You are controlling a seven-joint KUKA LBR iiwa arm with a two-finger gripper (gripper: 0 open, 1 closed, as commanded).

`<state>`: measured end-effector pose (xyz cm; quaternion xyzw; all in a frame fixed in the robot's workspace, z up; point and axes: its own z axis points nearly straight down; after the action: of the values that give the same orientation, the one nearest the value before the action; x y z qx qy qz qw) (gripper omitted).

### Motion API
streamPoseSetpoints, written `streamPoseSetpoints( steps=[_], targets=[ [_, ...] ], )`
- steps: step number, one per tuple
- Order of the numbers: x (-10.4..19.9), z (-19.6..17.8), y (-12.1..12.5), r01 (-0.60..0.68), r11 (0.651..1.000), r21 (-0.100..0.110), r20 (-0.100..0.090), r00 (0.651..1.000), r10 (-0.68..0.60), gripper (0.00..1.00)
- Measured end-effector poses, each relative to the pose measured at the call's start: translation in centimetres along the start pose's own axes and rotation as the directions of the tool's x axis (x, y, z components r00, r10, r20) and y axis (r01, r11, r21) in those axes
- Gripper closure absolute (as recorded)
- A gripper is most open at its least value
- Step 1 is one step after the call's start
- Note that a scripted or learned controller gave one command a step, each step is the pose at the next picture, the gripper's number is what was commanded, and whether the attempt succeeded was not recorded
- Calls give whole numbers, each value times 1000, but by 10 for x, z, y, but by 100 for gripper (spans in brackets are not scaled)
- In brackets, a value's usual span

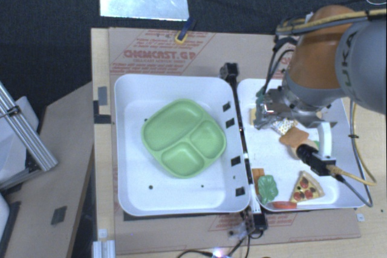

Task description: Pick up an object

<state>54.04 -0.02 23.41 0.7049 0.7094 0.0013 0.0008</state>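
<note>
Now: arm (338, 51) low over right bin (344, 205) | pincer (273, 116) spread or together: cannot tell | candidates: pizza slice (306, 188), green toy (266, 188), brown piece (294, 138) just beside pincer | advice: centre on one piece, avoid bin wall, close fully before lifting

Grey arm (338, 63) reaching in from the right, orange band above the wrist, bent downward, gripper (270, 113) low, pointing down
</note>
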Motion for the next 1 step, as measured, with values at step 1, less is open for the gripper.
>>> streamPoseSetpoints(
  steps=[1],
  targets=[
    [-3, 0, 1, -3, 1000, 1, 1, 1000, 3, 100]
  ],
)
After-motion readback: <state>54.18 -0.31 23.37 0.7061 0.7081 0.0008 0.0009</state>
